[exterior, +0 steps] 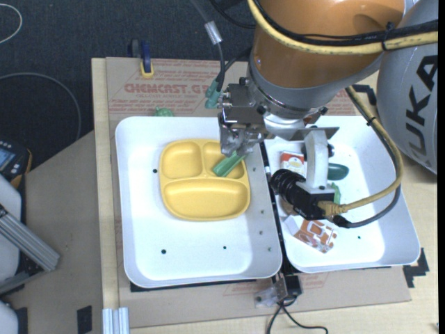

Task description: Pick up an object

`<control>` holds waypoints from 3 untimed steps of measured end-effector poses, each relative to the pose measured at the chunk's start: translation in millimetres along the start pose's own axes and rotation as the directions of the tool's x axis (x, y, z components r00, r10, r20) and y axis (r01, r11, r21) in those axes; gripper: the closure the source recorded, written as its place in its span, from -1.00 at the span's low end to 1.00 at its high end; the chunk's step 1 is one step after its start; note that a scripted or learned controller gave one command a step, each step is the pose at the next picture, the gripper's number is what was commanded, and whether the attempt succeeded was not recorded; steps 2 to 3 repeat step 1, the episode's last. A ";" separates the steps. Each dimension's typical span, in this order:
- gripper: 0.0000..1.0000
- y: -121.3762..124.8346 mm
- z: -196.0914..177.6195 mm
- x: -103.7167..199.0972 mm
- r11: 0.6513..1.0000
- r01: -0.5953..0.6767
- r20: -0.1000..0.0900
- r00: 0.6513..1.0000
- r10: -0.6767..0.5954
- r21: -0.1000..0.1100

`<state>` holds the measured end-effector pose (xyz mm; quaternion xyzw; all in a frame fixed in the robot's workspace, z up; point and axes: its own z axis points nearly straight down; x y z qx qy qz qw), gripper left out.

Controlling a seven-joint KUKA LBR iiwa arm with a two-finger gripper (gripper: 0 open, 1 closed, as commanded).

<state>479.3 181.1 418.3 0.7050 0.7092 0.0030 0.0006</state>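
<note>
A yellow divided plate (pixel 201 183) lies in the left bin (pixel 139 207). My gripper (pixel 234 147) hangs over the plate's upper right compartment, by the wall between the bins. It is shut on the top end of a green stick-shaped piece (pixel 227 165). That piece slants down to the left, its lower end over the plate's right rim. The right bin (pixel 375 235) holds a red and white packet (pixel 293 161), a dark teal piece (pixel 338 171) and an orange patterned wrapper (pixel 316 234).
The arm's big orange and grey body covers the back of the right bin. A small green scrap (pixel 163 112) lies on the cardboard behind the left bin. A blue clamp (pixel 144 53) stands at the cardboard's back edge.
</note>
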 end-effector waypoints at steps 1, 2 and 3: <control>1.00 0.1 -2.9 -22.7 1.000 -0.008 0.003 1.000 0.008 0.002; 1.00 0.1 -2.9 -22.7 1.000 -0.008 0.003 1.000 0.008 0.002; 1.00 0.1 -2.9 -22.7 1.000 -0.008 0.003 1.000 0.008 0.002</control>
